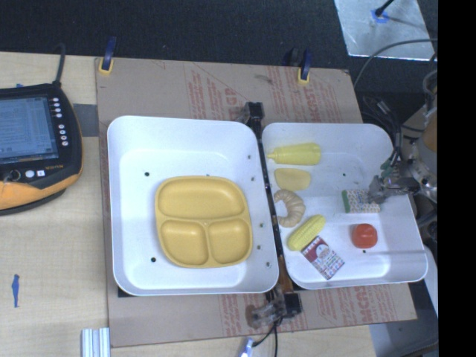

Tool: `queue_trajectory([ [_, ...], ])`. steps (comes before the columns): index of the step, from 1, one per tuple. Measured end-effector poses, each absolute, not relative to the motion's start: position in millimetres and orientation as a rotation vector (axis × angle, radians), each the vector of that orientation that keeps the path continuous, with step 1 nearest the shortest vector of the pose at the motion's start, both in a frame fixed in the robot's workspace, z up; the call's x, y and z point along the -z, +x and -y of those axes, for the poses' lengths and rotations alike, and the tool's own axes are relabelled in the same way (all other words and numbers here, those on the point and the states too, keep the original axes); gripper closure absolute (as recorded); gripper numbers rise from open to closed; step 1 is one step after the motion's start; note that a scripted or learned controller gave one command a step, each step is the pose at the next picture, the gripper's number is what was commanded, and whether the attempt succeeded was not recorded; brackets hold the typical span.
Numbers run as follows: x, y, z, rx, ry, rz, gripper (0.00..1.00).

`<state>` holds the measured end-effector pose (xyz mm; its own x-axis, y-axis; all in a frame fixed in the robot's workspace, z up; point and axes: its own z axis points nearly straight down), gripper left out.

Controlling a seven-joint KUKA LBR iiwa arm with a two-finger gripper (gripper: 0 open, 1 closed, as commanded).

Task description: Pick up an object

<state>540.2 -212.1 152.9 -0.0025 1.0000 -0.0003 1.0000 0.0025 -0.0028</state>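
Gripper (388, 181) down low in the right bin (335, 129), close to its outer wall. Too dark and too small to tell if open or closed. Nothing seen held in it.

Just beside the gripper, toward the middle of the bin: a small green and white packet (360, 201), lying flat. Maybe touching the tip, hard to say. Most likely the thing to pick up. A bit nearer the camera from the gripper: a red toy tomato (364, 235), near but apart. Farther off, toward the left bin (186, 127): a red and white packet (324, 259), a small yellow-green corn cob (306, 231), a tan doughnut ring (288, 207), a flat yellow piece (291, 178) and a bigger corn cob (295, 154). Well apart from the gripper, over in the left bin: a yellow plate with three parts (202, 220). Away on the worktop (44, 274): a control pad with a screen (33, 143).

Lots of ways to go wrong from here:

- Flat packet, so not much to grab. Easy to close on air, or to pinch just a corner and drop it on the way up.
- Easy to push the packet along the smooth bin floor and not catch it at all.
- Very close to the bin wall. Could bump the wall or shove the whole bin.
- Round tomato nearby. Could roll away after a small knock.
- Coming down too hard could press into the bin floor.

Best guess: pick not done yet, with the packet still lying on the bin floor.
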Motion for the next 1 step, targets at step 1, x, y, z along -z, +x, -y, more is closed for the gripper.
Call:
queue_trajectory([
  [1, -137.3, 500.2, 204.6, -0.005, -2.213, 2.227, 1.00],
])
